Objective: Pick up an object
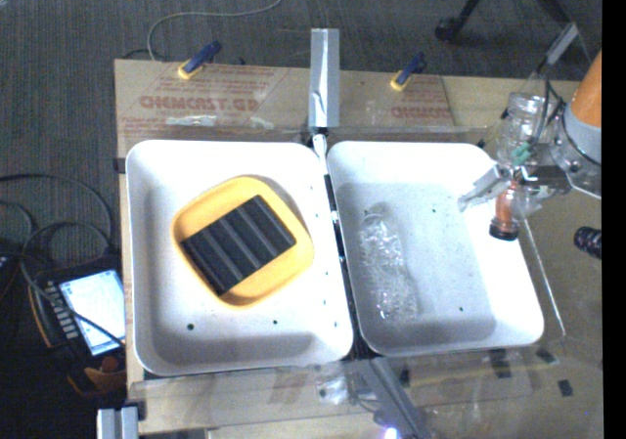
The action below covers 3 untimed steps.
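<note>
Gripper [502, 195] at right bin's far edge, fingers spread, nothing between. Clear crinkly plastic thing [384, 263] lies to its left and nearer front, long way front-to-back.

You have a yellow dish [245, 240] with a black ribbed insert lying flat and turned at a slant in the middle of the left bin [147, 173], and a clear crinkled plastic piece [383, 261] lying lengthwise in the right bin [440, 329] near its left wall.
</note>
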Motion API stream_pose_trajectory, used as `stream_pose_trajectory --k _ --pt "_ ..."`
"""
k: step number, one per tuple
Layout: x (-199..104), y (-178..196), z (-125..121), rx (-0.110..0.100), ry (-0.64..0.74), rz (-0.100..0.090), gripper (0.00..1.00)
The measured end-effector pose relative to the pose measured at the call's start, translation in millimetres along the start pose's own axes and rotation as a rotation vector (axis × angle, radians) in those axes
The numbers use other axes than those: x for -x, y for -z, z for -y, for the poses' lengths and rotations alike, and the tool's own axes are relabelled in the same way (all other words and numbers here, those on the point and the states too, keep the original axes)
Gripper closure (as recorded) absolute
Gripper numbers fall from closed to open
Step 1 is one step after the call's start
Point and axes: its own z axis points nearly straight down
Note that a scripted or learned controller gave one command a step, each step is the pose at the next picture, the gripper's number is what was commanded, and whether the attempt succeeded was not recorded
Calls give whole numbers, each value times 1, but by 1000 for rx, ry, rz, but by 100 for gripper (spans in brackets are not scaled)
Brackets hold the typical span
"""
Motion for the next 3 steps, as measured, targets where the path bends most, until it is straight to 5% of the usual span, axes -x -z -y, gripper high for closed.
stream_pose_trajectory --k 1,2,3 --pt "6 24 19 3 115 4 0" --pt "-90 -32 -49 0 32 0 0" --pt "-23 -86 -75 -1 93 4 0"
